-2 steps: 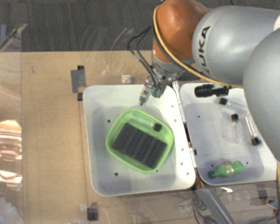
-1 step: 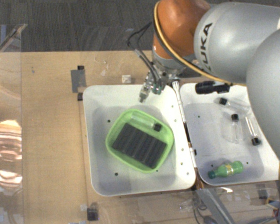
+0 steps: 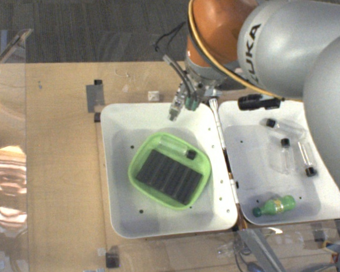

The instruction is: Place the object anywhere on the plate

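**Status: Object Resting on Plate**

The green plate (image 3: 138, 164) sits in the left bin (image 3: 120, 217). A clear vial (image 3: 180, 148) with a dark cap lies on it, so placement appears complete. The pincer (image 3: 181, 105) hovers above the bin's far rim; its spread cannot be determined.

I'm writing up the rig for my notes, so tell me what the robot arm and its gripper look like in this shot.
The arm is bulky, with smooth rounded light-grey shells and a glossy orange band above the wrist. Black KUKA lettering runs along one grey segment. Thin black cables loop out beside the wrist. The gripper is small and slender, made of metallic grey parts with a greenish tint near its tip.
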Available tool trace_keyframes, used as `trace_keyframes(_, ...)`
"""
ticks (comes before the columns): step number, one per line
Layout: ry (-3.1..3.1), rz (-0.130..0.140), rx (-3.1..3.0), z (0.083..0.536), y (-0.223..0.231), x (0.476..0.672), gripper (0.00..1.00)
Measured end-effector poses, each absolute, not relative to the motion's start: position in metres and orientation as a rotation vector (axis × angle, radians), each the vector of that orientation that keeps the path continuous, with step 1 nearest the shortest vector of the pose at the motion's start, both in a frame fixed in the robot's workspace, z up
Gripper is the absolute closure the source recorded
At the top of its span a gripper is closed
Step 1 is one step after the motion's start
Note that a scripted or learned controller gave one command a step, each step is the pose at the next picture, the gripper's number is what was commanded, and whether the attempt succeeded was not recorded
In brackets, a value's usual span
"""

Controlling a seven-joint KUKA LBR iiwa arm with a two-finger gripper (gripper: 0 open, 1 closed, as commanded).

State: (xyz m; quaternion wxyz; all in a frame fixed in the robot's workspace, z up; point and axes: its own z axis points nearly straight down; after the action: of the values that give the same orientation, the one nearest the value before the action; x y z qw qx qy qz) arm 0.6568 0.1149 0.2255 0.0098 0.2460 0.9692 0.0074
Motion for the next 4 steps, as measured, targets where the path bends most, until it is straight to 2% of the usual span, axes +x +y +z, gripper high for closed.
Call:
trace_keyframes(1, 3.020, 0.031, 0.765, 0.238, 0.116, 0.658, 1.00)
trace_keyframes(2, 3.085, 0.005, 0.557, 0.252, 0.148, 0.656, 1.00)
trace_keyframes(4, 3.071, 0.019, 0.556, 0.277, 0.149, 0.659, 1.00)
